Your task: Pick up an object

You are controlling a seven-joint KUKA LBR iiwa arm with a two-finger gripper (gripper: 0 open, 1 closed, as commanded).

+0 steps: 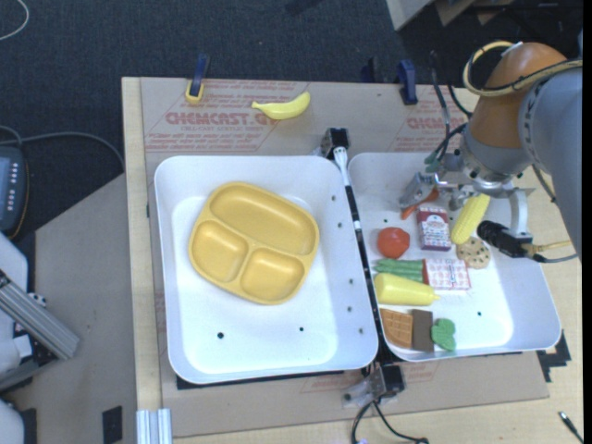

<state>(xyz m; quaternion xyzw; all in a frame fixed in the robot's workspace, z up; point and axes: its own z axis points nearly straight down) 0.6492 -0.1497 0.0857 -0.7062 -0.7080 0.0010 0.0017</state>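
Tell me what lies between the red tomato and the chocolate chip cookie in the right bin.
In the camera view, a small red-and-white packet lies between the tomato and the cookie. The lower end of the yellow corn cob reaches down just above the cookie.

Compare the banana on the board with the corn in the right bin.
The banana lies outside both bins on the cardboard; the corn lies inside the right bin, under the arm. The banana is curved and smooth; the corn is straight and ridged. The banana lies alone; the corn sits among other toy foods. Both are yellow.
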